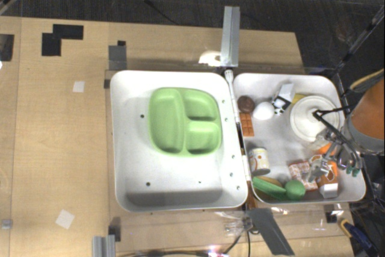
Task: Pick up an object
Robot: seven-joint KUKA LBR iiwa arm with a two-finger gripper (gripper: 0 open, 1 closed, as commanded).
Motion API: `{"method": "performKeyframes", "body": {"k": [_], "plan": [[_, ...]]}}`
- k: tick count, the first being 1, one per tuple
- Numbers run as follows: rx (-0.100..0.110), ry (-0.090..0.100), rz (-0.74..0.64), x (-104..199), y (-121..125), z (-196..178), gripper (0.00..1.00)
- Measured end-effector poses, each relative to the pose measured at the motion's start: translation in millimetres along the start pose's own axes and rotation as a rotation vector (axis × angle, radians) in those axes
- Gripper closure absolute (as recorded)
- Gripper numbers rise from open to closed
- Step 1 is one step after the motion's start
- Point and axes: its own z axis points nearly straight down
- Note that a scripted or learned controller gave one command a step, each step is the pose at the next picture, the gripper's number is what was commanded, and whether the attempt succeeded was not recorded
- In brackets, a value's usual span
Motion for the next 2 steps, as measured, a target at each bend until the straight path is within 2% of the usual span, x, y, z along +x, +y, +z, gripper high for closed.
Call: {"method": "performKeyframes", "body": {"k": [2], "plan": [[0.0,0.0,0.001,0.1,-0.1,0.1,0.0]]}}
